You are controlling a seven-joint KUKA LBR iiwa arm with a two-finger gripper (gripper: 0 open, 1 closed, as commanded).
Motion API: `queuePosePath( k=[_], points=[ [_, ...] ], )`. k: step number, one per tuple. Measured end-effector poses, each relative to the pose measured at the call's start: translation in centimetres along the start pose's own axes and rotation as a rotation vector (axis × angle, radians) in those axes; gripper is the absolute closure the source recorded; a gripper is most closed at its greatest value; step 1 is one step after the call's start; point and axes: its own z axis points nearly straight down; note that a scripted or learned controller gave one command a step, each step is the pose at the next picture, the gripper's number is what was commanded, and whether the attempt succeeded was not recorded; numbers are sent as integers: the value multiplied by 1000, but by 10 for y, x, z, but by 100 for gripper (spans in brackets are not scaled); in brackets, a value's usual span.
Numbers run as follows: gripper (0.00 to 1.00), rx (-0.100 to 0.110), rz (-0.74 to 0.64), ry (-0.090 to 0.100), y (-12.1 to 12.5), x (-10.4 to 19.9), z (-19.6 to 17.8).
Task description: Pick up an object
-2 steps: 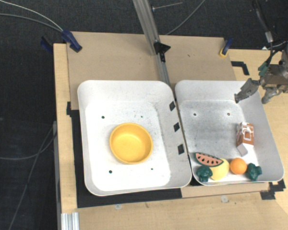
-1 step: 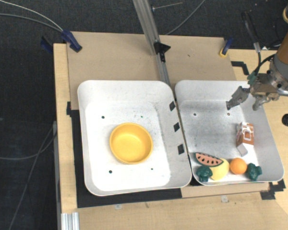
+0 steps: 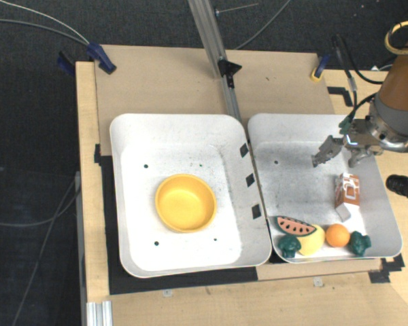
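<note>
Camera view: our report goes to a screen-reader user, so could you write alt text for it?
A grey robot arm reaches from the right, its gripper open above the right white bin, holding nothing. Along that bin's near edge lie a watermelon slice, an orange, two green toys and a brown packet. The left bin holds a yellow bowl.

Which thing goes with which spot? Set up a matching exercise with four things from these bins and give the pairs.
Things:
1. yellow bowl
2. orange
3. watermelon slice
4. brown packet

Places:
A. right bin, just below the gripper
B. middle of the left bin
C. right bin's near edge, between two green pieces
D. right bin, above the yellow fruit

Pairs: 1-B, 2-C, 3-D, 4-A
</note>
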Motion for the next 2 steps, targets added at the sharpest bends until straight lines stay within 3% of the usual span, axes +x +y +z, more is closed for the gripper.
queuePosePath(
  k=[1,2],
  points=[
    [0,1,-2,1,3,10,55],
    [100,-10,-1,0,5,11,38]
  ],
)
